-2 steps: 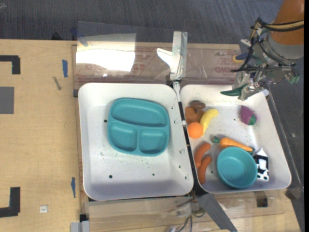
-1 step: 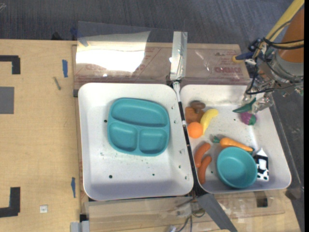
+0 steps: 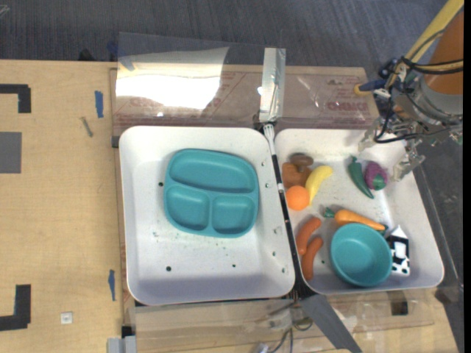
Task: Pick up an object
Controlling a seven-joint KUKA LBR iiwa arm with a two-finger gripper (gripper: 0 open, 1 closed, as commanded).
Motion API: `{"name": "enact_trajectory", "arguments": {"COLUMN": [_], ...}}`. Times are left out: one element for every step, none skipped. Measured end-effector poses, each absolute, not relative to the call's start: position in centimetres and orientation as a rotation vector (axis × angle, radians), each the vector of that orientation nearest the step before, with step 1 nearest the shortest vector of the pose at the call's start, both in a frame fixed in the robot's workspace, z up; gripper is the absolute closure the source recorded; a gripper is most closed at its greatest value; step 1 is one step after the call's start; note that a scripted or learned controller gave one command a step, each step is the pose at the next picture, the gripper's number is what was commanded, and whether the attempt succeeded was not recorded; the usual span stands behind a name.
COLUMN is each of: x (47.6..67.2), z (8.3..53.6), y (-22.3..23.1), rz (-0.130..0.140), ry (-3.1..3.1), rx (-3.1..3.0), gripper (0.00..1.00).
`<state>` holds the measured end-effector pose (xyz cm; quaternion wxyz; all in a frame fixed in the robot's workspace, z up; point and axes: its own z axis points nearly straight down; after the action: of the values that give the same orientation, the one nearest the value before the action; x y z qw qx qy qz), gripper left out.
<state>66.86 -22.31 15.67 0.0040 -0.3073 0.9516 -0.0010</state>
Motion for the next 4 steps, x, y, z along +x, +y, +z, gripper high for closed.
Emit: {"name": "enact_trajectory", "arguments": {"x": [63.1,61.5,61.1,62.3], "z": [8.8,8.8,10.6,8.9], "y": [-22.3,-20.7,-11.4,-12.5], "rz": [-0.006,-0.005,0.001,-0.003], "ry": [2.933,2.908,2.868,2.884], "rx": [-1.101,-1.17,-1.261,-1.221], "gripper": [0.0,0.0,0.0,0.0]}}
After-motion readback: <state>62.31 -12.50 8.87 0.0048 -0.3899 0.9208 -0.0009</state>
